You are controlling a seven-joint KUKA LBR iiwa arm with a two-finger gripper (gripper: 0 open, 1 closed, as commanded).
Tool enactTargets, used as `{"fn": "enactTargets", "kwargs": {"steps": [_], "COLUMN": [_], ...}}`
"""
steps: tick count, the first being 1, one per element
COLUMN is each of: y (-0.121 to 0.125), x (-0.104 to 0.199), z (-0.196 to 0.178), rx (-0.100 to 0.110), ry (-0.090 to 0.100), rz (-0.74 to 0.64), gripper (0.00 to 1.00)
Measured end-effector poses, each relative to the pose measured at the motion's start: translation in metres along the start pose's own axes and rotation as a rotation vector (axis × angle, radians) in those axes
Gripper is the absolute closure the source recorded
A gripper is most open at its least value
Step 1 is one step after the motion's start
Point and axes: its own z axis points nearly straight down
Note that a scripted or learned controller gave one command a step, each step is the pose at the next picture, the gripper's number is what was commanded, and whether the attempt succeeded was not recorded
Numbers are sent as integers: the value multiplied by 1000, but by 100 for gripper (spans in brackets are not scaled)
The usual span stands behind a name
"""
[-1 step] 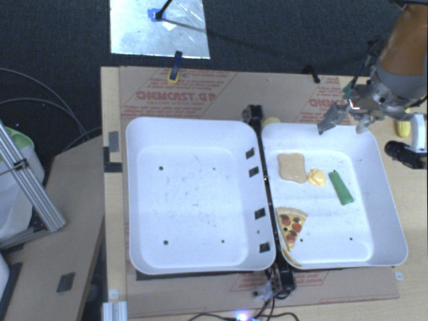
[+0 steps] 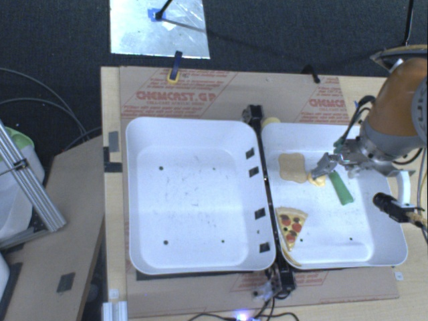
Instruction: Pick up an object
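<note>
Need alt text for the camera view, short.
The gripper is low in the right bin, beside a tan slab and a green stick. A pizza slice toy lies nearer the divider.

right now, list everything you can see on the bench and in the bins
shallow white plastic bins: two, white, side by side on the bench
tan flat bread-slice toy: one, tan, right bin, upper left part
slice-of-pizza toy: one, yellow with red dots, right bin, by its left wall
green stick-shaped toy: one, green, right bin, middle
small yellow piece: one, yellow, right bin, at the pincer tip
brown printed cardboard sheet: one, brown, under both bins
grey arm with orange band: one, reaching from the right
pincer: one, grey, low over the right bin
</note>
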Motion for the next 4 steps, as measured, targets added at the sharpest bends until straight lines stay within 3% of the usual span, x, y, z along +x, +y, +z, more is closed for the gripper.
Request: {"fn": "enactTargets", "kwargs": {"steps": [1, 2, 3, 4], "y": [-44, -31, 25, -31], "x": [-60, -57, -56, -57], "z": [68, 48, 48, 66], "rx": [-7, -14, -18, -7], "ry": [-2, -3, -4, -1], "rz": [2, -6, -8, -1], "gripper": [0, 0, 0, 0]}}
